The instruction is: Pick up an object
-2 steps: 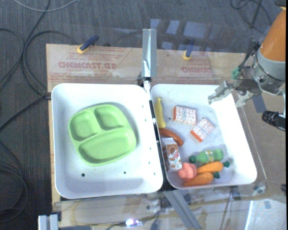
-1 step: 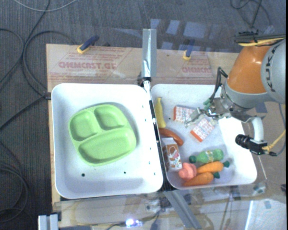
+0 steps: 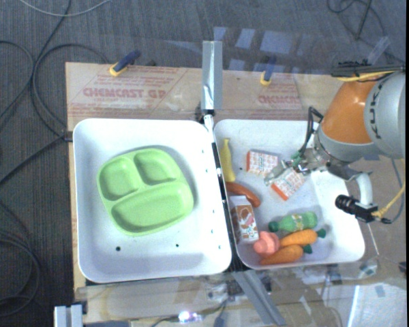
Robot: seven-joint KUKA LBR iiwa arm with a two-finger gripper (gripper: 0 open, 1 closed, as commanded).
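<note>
— Where is the pincer [image 3: 301, 163]?
— Down in the right bin [image 3: 341, 247], right by a small white and orange packet [image 3: 286, 181]. I can't tell how it is set.
— What step is it?
— I think it is reaching to grab. Next it must squeeze the packet and lift.
</note>
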